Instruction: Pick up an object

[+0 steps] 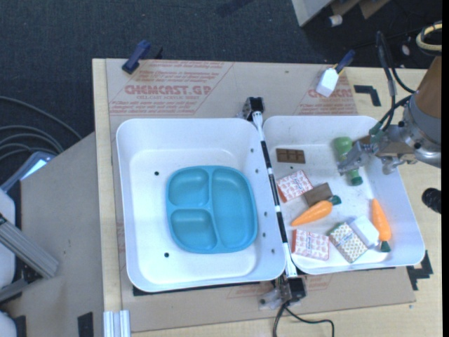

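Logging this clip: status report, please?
Gripper over right bin, beside green object. Nothing seen between its fingers. Carrots, packets lying nearby.

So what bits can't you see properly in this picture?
- Gripper: in the camera view its fingers are blurry and dark, so open or shut is unclear.
- Green object: partly covered by the gripper, so its shape is unclear.
- Arm: cut off by the right edge.
- Small packets: print too small to read.
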Tool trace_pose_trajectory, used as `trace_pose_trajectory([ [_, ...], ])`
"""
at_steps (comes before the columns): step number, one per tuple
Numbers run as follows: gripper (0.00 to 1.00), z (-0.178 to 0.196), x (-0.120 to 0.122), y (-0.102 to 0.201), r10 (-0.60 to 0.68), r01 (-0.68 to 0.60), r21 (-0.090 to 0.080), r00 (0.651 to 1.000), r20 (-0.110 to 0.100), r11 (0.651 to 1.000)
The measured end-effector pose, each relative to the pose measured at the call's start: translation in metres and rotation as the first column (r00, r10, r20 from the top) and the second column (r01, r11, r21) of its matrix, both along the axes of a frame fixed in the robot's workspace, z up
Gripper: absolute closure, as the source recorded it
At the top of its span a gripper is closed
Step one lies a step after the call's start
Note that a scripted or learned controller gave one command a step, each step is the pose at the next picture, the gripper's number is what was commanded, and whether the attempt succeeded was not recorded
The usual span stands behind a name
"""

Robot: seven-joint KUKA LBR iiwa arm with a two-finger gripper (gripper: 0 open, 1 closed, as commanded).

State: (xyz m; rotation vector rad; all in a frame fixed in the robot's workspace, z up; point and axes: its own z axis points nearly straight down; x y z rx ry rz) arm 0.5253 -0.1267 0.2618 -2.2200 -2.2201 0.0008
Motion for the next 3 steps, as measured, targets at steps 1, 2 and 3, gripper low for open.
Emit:
trace_pose_trajectory([
  [1,0.0,-0.097,-0.018,0.019,-0.001,0.001,0.0,1.0,0.0,1.0],
  [2,0.0,-0.177,-0.002,0.034,-0.001,0.001,0.0,1.0,0.001,1.0],
  [3,1.0,-0.168,-0.002,0.034,-0.002,0.002,0.0,1.0,0.002,1.0],
])
